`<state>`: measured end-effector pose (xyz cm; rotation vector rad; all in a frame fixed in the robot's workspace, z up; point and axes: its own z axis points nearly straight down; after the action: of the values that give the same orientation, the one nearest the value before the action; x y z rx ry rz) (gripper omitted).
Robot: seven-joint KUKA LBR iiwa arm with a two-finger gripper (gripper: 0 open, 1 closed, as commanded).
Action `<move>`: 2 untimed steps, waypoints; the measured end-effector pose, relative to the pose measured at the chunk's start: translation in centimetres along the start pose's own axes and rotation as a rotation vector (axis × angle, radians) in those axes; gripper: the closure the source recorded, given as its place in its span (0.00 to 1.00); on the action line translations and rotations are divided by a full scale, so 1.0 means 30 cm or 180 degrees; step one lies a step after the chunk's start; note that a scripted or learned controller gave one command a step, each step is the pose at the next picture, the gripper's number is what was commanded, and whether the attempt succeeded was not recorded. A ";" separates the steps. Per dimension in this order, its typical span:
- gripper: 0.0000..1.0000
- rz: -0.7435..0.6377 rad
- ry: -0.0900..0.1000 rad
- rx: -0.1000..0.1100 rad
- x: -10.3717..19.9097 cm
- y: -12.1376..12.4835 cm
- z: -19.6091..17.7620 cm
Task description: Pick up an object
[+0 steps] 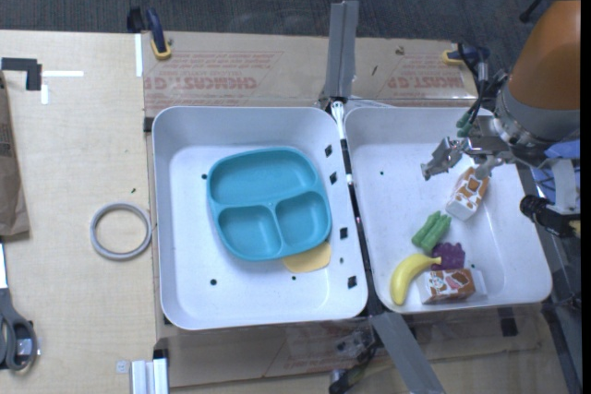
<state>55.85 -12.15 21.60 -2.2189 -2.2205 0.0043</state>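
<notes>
My gripper [462,165] hangs over the far right part of the right bin [388,152], its fingers [437,164] spread open with nothing between them. Just below it, a small white and orange carton [467,194] lies tilted on the bin floor. Nearer the front edge lie a green toy vegetable [430,231], a purple grape bunch [450,253], a yellow banana [407,278] and a second orange and white carton [452,286].
The left bin [185,226] holds a blue divided plate [268,203] with a flat yellow piece [310,260] poking out under its front edge. A grey ring [121,230] lies on the bench to the left. A metal divider [343,51] stands between the bins.
</notes>
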 end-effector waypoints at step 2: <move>0.00 0.0110 0.0001 -0.0006 -0.021 -0.149 0.159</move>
<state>51.36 -12.78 16.83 -2.2576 -2.1828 0.0020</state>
